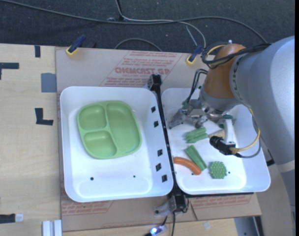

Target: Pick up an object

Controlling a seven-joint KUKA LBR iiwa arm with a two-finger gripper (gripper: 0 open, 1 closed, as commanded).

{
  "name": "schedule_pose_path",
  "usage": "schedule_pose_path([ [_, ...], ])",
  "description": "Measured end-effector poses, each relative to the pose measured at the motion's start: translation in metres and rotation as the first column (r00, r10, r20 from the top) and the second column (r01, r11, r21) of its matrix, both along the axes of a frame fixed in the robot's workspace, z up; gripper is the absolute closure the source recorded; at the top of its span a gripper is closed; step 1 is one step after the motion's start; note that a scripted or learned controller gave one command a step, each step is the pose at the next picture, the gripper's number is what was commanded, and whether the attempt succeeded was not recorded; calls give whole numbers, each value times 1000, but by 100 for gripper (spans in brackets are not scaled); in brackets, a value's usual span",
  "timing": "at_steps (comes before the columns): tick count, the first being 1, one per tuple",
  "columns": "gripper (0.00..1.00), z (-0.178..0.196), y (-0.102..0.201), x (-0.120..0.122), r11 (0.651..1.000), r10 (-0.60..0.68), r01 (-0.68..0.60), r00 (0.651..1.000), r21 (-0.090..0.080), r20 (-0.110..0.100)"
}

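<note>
The grey arm (267, 92) with its orange band reaches in from the right and hangs over the right bin (257, 182), with the hand (191, 117) low over the bin's upper left part, near the wall it shares with the left bin (66, 132); whether the hand is apart or together cannot be told from this slant, and nothing shows clamped in it; four small things lie loose on the right bin's floor; a short ridged green stick (195, 134) lies just below the hand, tilted, and whether they touch cannot be told; a second green stick (194, 156) lies a little further down, slanting the other way; an orange carrot-like piece (187, 165) lies beside that second stick's lower end, close to the dividing wall; a knobbly green ball (217, 170) sits near them on the right, apart from both; the left bin holds a pale green divided plate (109, 129) in its upper half, lying flat; both bins rest on a brown cardboard sheet (139, 68) on the pale wooden worktop (21, 132).
</note>
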State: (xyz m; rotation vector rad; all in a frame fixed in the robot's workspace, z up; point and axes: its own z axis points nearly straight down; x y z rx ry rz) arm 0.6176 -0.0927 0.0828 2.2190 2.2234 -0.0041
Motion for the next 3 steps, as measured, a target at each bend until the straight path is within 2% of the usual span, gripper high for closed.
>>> schedule_pose_path([
  [1, 100, 12, 1, 1, 1000, 1, -1, 1000, 1, 2],
  [2, 100, 61, -6, 7, 1000, -1, 1, 1000, 2, 4],
  [3, 100, 125, -5, 7, 1000, 0, 0, 1000, 2, 7],
])
